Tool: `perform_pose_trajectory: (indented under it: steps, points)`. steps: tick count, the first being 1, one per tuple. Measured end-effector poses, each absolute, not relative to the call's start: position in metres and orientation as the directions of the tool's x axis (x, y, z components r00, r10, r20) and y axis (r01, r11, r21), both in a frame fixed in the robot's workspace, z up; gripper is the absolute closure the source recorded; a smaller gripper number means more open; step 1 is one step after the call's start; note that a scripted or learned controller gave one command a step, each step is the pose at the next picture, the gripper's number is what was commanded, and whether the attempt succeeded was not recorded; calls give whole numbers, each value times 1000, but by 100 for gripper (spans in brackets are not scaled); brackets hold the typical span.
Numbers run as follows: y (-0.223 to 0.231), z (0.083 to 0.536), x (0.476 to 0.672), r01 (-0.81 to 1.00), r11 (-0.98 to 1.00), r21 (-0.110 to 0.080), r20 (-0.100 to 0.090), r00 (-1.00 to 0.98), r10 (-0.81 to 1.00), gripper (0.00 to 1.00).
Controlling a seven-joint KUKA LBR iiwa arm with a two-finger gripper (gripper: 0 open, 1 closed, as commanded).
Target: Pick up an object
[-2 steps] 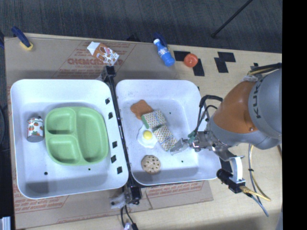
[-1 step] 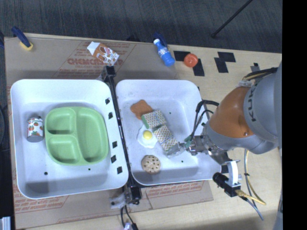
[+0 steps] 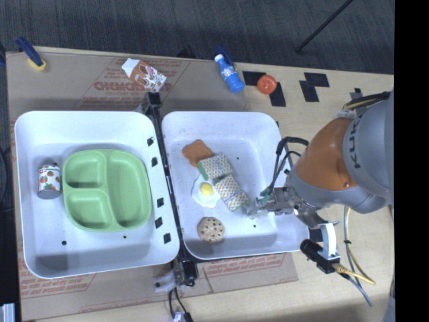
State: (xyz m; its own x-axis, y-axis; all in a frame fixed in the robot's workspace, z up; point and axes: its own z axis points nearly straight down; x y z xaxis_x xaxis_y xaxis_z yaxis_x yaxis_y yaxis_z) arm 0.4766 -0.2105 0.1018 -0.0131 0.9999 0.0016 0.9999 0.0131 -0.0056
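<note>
Two white bins are seen side by side on the table [image 3: 67, 72]. In the left bin [image 3: 27, 180], a green tray [image 3: 107, 190] with three parts is laid in the middle, and a small can [image 3: 48, 180] is stood just beside it on the left.

In the right bin [image 3: 261, 136], a brown piece [image 3: 196, 151] is placed near the top. Below it a patterned box [image 3: 214, 168] and a checked packet [image 3: 229, 192] are laid touching each other. A toy egg [image 3: 204, 192] is set against the packet's left side, and a cookie [image 3: 210, 229] is placed apart, near the bottom.

The arm [image 3: 342, 163] is reached in from the right. The hand [image 3: 258, 205] is held low in the right bin, just beside the packet's lower right end. Whether it is spread or pressed together cannot be told. Nothing is seen pinched in it.

A blue bottle [image 3: 229, 74], an orange ball [image 3: 267, 84] and a snack bag [image 3: 144, 74] are laid on the table behind the bins.
</note>
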Motion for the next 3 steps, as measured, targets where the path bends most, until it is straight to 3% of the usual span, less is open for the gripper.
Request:
perform_pose_trajectory:
  steps: [1, 2, 3]
  points:
    - [-133, 91, 526, 1000, 9, -3, 1, -9, 1000, 100]
    - [9, 192, 554, 1000, 7, 0, 3, -7, 1000, 100]
    - [7, 192, 554, 1000, 6, -1, 1, -6, 1000, 0]
